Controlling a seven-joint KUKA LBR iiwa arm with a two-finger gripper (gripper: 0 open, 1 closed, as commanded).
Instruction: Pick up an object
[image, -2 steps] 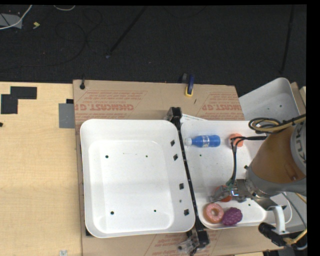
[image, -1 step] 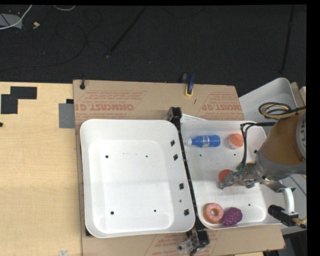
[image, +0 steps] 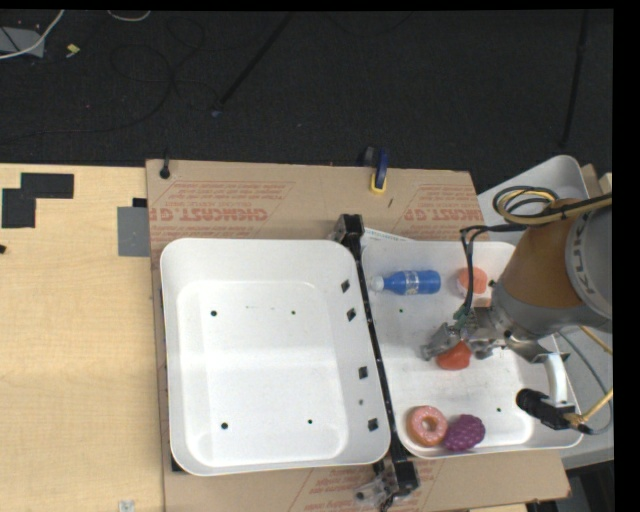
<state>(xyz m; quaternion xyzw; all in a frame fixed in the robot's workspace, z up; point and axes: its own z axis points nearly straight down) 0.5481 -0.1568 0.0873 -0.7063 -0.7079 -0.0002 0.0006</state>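
Note:
My gripper (image: 452, 343) is low in the right bin (image: 497, 440), reaching in from the right on the grey arm with its orange band. A small red object (image: 455, 358) lies directly at its tip, touching or partly under it. A blue bottle (image: 411, 283) lies on its side at the bin's far end, with an orange-red object (image: 474, 281) to its right, partly hidden by the arm. A pink donut (image: 428, 425) and a purple bunch-like object (image: 464, 433) rest at the near edge.
The large left bin (image: 200, 270) sits beside the right one, split from it by a black divider rail (image: 362, 330). Both stand on a cardboard sheet (image: 270, 200). Cables (image: 525, 203) loop above the arm at the right.

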